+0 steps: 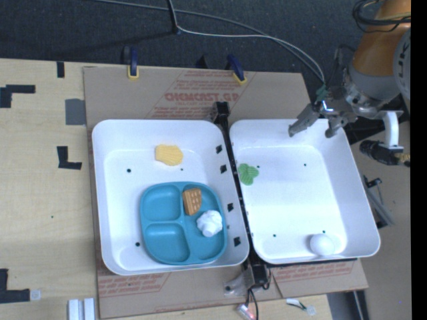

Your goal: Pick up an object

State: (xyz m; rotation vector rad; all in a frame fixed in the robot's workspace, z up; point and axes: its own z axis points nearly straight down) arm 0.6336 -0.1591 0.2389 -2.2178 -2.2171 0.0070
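In the camera view the pick had not been made, by my judgement: nothing sat between the fingers of the gripper (312,126), and every object lay loose in the bins. The jaws stood wide apart and empty, poised over the far right corner of the right bin (360,199). The likeliest candidates in that bin were a green object (248,174) against its left wall and a white ball (321,244) at its near edge, both well apart from the gripper. The left bin (100,179) held a blue divided tray (167,235) bearing a brown waffle-like piece (192,201) and a white lump (209,223), with a yellow object (169,155) lying beyond the tray. The arm (380,59) reached in from the far right, wrist tilted down and leftward toward the bin. Approach, closing and lifting all remained to be done.
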